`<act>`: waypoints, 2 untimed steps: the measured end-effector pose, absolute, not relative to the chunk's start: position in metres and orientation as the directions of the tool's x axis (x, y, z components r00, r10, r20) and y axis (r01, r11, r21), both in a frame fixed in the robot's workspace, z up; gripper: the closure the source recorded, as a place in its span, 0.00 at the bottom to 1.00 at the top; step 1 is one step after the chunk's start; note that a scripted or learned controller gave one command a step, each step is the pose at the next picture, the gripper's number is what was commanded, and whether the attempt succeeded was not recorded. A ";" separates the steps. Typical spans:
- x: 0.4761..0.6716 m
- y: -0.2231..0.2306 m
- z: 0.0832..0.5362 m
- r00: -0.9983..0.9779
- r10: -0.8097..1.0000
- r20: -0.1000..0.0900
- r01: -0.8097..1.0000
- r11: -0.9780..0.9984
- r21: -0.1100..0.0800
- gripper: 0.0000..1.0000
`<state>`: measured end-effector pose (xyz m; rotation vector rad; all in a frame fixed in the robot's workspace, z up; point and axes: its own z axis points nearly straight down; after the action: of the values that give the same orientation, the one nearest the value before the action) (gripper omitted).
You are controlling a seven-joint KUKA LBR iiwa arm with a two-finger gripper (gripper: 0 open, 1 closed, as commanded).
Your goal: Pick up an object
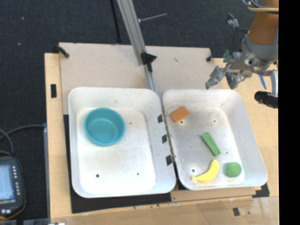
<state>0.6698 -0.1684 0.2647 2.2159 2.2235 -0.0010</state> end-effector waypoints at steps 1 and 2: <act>0.670 -0.169 0.265 -0.004 1.000 -0.004 1.000 0.004 0.001 0.00; 0.673 -0.173 0.206 -0.001 1.000 -0.003 1.000 0.001 -0.001 0.00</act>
<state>0.6730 -0.1729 0.2059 2.2197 2.2213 -0.0040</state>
